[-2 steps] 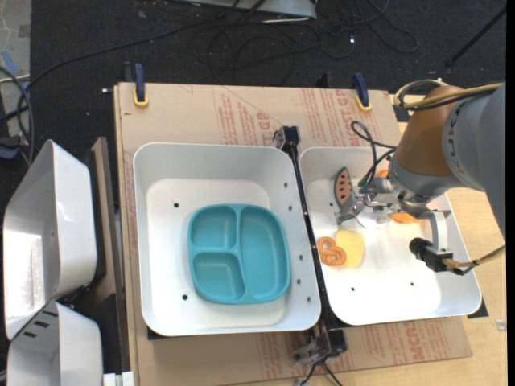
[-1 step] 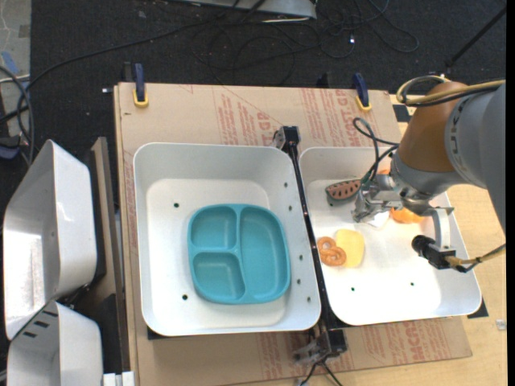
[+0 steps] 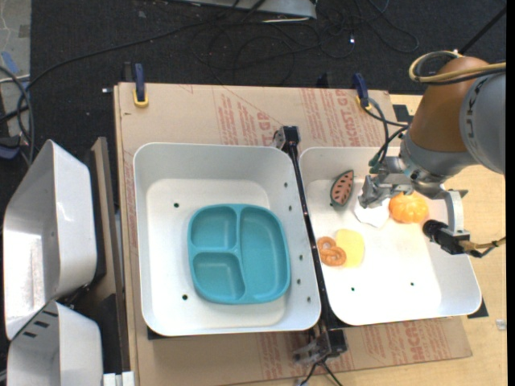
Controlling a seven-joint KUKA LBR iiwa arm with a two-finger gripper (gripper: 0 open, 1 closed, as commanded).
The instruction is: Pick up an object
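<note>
My gripper: low in the right bin, near its far edge, between the watermelon slice and the orange fruit. Whether it grips anything I cannot tell from this angle.

Orange fruit: round, bright orange, glossy, a lighter patch on top. It sits in the right bin just beside my gripper, toward the arm side, resting at the edge of a small white object.

Watermelon slice: small wedge, red face, dark green rind, lying near the divider, close to my gripper.

Yellow disc: flat, pale yellow, mid-bin.

Pretzel-like piece: orange-brown, looped, touching the yellow disc's left edge.

Teal plate: three compartments, rounded corners, lying flat in the left bin.
</note>
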